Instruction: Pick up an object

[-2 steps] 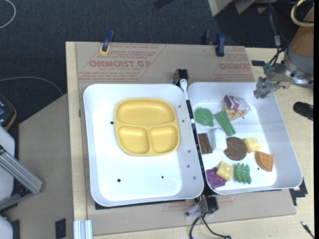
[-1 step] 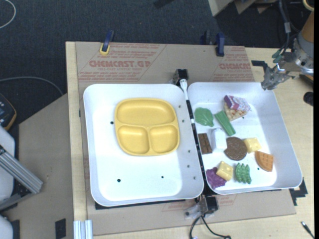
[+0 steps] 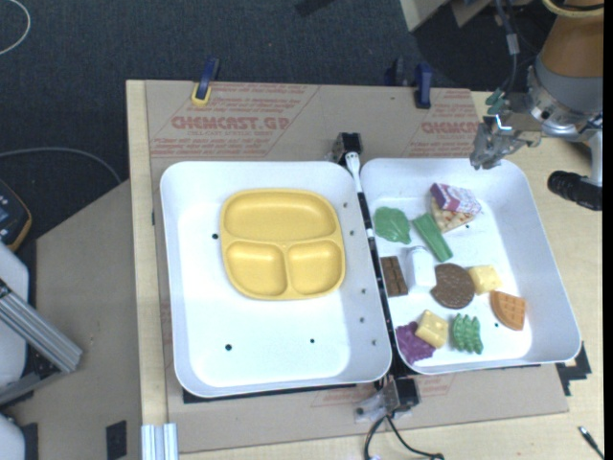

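Gripper above the far rim of the right bin, nothing picked yet.

We see the gripper (image 3: pixel 487 153) hanging over the far edge of the right bin (image 3: pixel 548 257), and we cannot tell if it is apart or together, because it is small and dark from this angle. The objects lie in this bin: a purple and white pack (image 3: pixel 456 199) nearest to the gripper, a green leaf (image 3: pixel 391 224), a green stick (image 3: pixel 432 237), a brown round cookie (image 3: pixel 453 286), an orange waffle (image 3: pixel 509 310). The left bin (image 3: pixel 192 286) bears 1 yellow divided tray (image 3: pixel 283 242). In our judgement, the best is to choose 1 object that is apart from its neighbours, such as the waffle, come straight down over its middle, and close only when it sits between both sides.
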You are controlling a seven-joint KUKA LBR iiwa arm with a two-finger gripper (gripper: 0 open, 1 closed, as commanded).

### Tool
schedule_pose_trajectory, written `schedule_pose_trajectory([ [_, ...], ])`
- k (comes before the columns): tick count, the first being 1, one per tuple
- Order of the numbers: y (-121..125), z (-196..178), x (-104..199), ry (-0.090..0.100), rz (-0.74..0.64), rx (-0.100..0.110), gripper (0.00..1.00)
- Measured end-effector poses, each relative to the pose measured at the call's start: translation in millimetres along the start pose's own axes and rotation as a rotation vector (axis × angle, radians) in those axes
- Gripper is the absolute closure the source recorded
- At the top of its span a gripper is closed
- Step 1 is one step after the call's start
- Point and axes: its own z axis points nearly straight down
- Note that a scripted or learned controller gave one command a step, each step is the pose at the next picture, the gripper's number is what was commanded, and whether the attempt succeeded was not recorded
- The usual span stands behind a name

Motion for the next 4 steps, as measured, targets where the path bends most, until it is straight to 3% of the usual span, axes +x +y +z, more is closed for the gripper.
schedule_pose_trajectory([
  [2,-1,18,110,0.001,0.001,0.004,1.0],
  [3,-8,7,134,0.0,0.003,0.003,1.0],
  [4,-9,8,133,0.0,0.006,0.004,1.0],
])
